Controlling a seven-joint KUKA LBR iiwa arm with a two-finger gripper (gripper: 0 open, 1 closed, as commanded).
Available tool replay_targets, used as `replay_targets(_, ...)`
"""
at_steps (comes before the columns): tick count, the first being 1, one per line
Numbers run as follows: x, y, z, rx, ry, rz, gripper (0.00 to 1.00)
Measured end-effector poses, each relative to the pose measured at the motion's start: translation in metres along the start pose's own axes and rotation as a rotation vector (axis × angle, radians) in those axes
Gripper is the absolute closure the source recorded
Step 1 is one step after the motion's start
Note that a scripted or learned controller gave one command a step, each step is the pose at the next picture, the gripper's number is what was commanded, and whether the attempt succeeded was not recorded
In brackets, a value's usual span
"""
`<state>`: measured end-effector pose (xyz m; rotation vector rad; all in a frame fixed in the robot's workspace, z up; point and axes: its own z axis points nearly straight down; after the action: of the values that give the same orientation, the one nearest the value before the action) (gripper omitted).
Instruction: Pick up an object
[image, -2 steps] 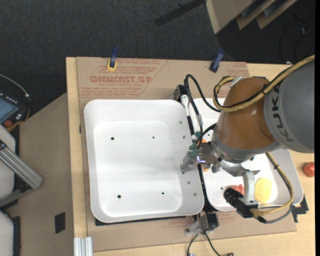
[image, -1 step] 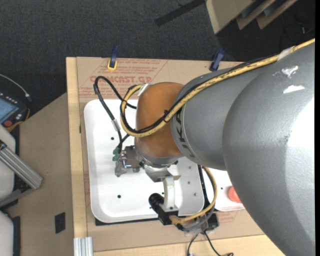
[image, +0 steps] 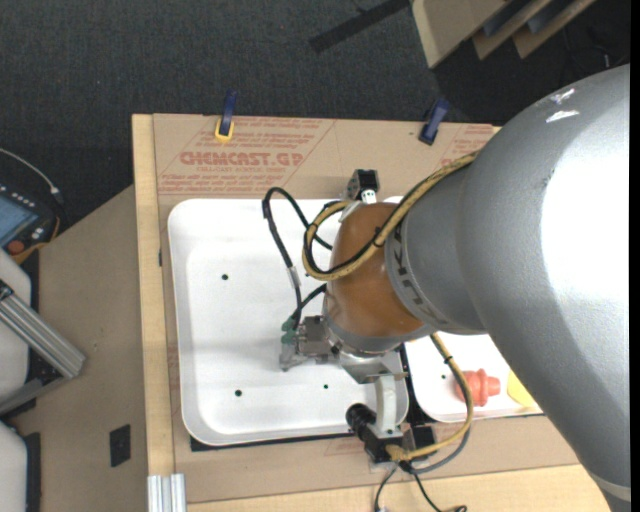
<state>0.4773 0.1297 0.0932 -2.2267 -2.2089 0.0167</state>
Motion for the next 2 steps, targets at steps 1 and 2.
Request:
replay_targets(1,0.001,0.020,-0.050,-0.016,0.004,-0.007,0.00)
replay_targets(2,-0.077,0.001,-0.093,-0.013,0.003,-0.002,0.00)
